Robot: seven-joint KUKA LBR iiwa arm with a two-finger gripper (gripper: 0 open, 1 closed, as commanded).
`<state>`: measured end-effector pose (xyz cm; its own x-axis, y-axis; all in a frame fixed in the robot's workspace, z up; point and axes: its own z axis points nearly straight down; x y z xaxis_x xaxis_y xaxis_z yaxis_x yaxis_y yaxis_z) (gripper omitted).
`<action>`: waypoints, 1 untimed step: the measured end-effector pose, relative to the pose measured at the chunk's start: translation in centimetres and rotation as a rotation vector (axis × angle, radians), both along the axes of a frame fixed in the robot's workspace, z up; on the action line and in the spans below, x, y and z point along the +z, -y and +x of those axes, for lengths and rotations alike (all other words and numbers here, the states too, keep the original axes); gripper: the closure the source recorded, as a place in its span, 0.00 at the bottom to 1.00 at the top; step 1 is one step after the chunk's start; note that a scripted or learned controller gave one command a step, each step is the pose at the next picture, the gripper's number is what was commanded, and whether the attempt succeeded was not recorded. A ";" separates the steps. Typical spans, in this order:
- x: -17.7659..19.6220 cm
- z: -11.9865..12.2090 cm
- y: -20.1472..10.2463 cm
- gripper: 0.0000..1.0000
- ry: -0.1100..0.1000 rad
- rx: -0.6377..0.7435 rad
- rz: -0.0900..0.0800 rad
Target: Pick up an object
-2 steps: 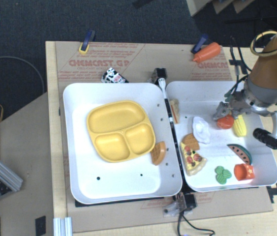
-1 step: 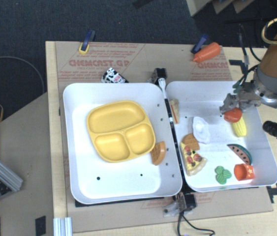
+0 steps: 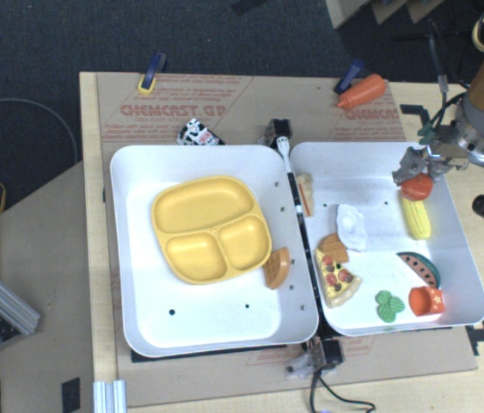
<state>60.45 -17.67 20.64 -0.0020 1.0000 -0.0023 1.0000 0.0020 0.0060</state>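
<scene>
The gripper (image 3: 413, 167) hangs over the right white bin (image 3: 469, 256), seemingly clenched on a small red tomato-like toy (image 3: 416, 186) above the yellow corn cob (image 3: 417, 218); lift straight and slowly.

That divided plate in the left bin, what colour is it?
Plain yellow; the divided plate shows clearly in the camera view.

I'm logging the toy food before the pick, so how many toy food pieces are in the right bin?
7: red piece under the pincer, corn below it, watermelon slice, red cup-like piece, green piece, pizza slice, and a tan piece by the divider. The white crumpled item isn't counted.
</scene>
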 end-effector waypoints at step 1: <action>2.0 0.1 0.0 1.00 -0.001 -0.001 0.001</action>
<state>60.55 -17.67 22.63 -0.0012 1.0000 -0.0015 1.0000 0.0012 0.0049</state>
